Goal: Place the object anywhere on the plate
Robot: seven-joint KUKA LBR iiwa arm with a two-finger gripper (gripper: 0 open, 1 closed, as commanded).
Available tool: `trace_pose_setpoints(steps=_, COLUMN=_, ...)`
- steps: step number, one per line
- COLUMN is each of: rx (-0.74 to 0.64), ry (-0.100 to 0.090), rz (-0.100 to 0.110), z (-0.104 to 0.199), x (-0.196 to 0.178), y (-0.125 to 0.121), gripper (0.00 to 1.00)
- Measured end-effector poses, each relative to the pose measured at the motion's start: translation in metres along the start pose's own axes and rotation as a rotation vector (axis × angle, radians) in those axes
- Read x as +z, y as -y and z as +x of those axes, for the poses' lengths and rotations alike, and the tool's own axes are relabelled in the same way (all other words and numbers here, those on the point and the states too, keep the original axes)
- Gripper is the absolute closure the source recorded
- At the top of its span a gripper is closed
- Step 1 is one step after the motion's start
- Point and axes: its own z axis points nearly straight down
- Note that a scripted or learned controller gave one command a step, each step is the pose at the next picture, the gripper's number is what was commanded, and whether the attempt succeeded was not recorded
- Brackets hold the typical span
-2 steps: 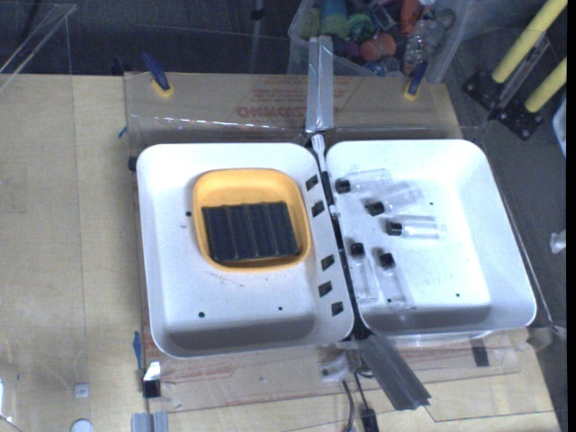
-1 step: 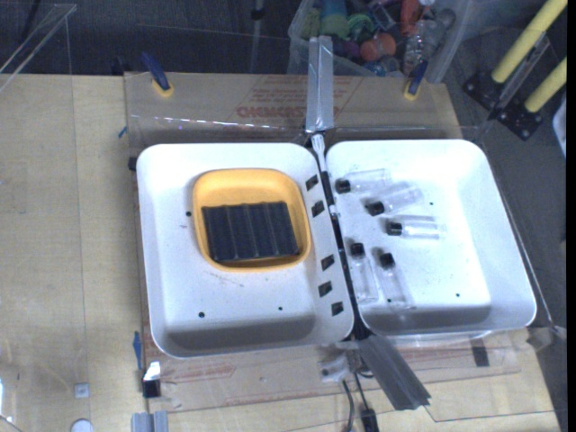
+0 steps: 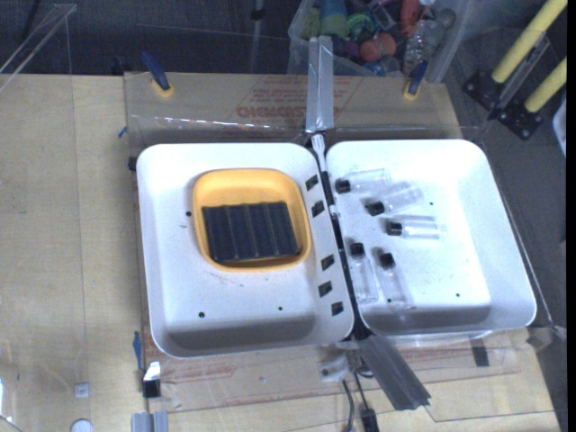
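Dark ridged block (image 3: 250, 230): a flat rectangular piece with parallel grooves running front to back. It lies on the yellow plate (image 3: 209, 187) and covers most of the plate's floor, with the yellow rim showing on all four sides. The block's edges sit roughly square to the plate.

Plate: rounded-rectangular, set flat in the left bin (image 3: 171, 313), toward the bin's back and right. It is close to the divider (image 3: 321, 232) between the two bins. The divider carries a row of small black clips.

Right bin (image 3: 486, 241): holds several clear vials (image 3: 400, 229) with black caps. They lie on their sides in the left half of the bin, some of them touching.

Gripper: its opening cannot be told from the camera view, nor can any contact or held item. Nothing rests on or presses against the block or the plate.

Surroundings: both bins sit on the wooden bench (image 3: 63, 241). A clear tub of coloured toys (image 3: 378, 12) stands behind them. A blue clamp (image 3: 160, 81) sits at the back left.
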Motion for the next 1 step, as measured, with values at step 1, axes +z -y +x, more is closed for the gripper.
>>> trace_pose_setpoints(steps=1, rx=-0.175, ry=0.000, rz=-0.001, z=0.0001, x=0.0002, y=-0.0001, gripper=0.00)
